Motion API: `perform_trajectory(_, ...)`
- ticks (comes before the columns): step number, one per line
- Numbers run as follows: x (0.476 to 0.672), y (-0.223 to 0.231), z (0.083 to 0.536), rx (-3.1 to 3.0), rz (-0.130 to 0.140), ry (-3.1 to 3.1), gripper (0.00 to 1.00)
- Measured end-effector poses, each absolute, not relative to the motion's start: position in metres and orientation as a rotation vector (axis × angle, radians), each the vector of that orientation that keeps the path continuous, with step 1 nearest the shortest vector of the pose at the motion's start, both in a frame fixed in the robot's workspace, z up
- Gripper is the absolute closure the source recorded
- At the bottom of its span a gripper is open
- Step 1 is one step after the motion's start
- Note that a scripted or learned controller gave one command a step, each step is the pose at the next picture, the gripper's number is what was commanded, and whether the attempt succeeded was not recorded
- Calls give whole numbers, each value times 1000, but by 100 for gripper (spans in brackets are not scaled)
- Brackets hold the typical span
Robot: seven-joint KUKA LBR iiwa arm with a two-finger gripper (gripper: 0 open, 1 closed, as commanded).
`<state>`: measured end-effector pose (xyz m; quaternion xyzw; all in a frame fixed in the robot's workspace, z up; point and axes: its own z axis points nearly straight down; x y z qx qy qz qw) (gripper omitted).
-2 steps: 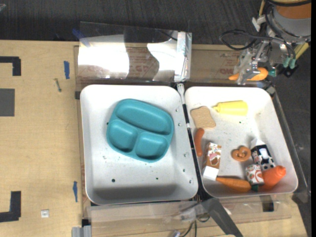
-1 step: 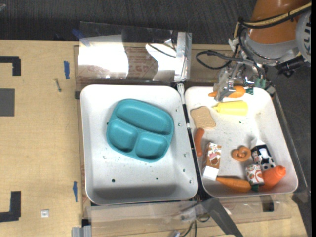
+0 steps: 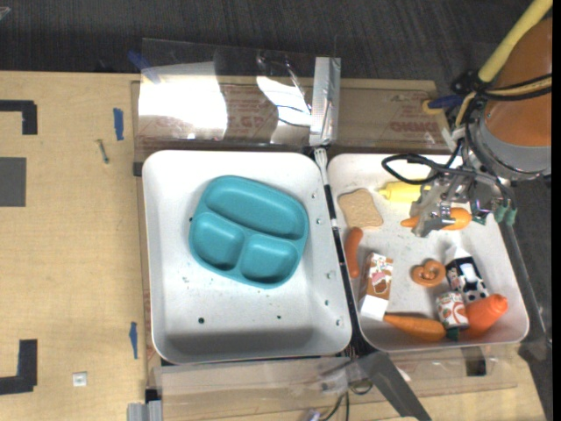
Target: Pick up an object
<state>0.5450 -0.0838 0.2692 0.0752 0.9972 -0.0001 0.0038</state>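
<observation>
- The gripper (image 3: 436,210) is hanging over the right bin (image 3: 513,261), its fingers clamping a small orange carrot-like toy (image 3: 451,217).
- That toy is sitting near the bin's back, beside a yellow piece (image 3: 396,191).
- A teal divided tray (image 3: 248,229) is lying in the left bin (image 3: 166,261).

1. One fixed cam, mounted above the bench (image 3: 61,235), looking down at a slant.
2. Far edge of bench toward frame top, near edge toward bottom; dark floor (image 3: 263,7) beyond.
3. Both bins fit in frame: left bin (image 3: 166,305) approx centre, right bin (image 3: 517,279) toward the right side.
4. Mid-range framing, bench surface w/ black markings visible on the left.
5. Arm (image 3: 526,103) enters at upper right, cropped by frame edge.
</observation>
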Motion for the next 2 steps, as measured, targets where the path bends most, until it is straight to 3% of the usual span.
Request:
perform_trajectory(1,495,23,201,541,4,3095,100)
perform_trajectory(2,482,8,248,295,2,3118,100)
